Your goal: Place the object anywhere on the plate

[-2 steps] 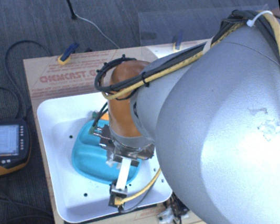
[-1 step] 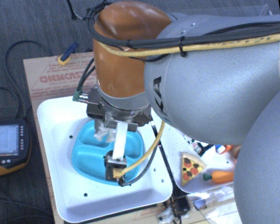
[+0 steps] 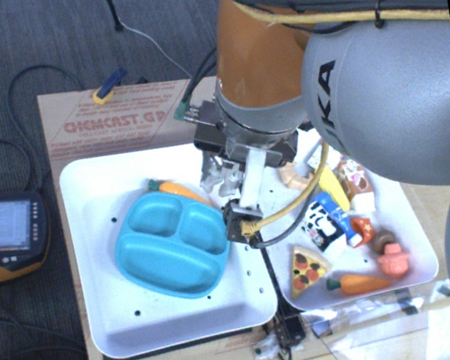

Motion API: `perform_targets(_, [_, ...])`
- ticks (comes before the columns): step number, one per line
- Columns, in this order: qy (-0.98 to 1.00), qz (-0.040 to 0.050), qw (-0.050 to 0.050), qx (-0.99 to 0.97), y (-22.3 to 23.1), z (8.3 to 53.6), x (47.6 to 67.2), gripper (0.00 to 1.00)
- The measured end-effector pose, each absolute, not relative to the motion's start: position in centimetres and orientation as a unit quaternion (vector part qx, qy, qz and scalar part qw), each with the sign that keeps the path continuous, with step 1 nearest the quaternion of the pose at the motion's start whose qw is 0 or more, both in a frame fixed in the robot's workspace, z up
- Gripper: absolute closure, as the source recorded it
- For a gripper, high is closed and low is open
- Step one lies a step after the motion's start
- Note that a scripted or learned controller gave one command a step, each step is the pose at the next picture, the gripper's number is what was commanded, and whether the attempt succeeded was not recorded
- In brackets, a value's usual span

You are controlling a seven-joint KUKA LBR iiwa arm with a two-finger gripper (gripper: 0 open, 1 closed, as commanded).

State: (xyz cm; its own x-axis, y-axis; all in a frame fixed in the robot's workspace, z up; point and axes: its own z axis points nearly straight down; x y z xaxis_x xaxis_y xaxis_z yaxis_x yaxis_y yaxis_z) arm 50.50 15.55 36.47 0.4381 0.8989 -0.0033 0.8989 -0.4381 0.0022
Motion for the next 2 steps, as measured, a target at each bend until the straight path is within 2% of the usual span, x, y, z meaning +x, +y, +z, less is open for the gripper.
perform_targets(1, [0.593,-0.0061,0.000,0.805,20.08,26.79,53.17,1.00])
perform_targets(2, [0.593,-0.0031,0.001,0.805,20.02,27.13,53.32,0.00])
